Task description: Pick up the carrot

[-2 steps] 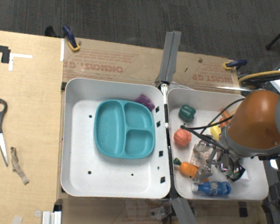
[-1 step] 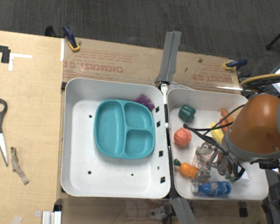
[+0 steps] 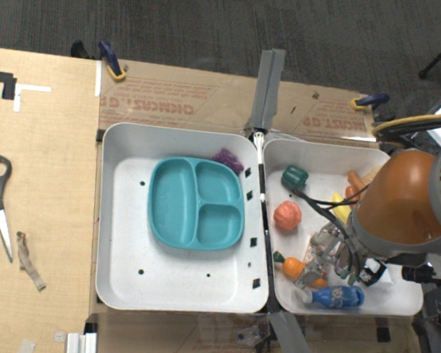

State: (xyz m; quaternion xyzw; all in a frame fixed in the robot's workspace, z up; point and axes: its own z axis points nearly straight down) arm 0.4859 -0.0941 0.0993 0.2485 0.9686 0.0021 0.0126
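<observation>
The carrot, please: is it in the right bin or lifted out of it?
In the bin. The carrot lies on the floor of the right bin near its left wall, with the gripper directly beside it.

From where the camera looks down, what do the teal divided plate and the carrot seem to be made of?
The teal plate looks like moulded plastic: one even colour, soft sheen, rounded compartment walls. The carrot, lying by the tool in the right bin, seems a plastic or rubber toy, uniformly bright orange with a green end, though partly hidden.
</observation>
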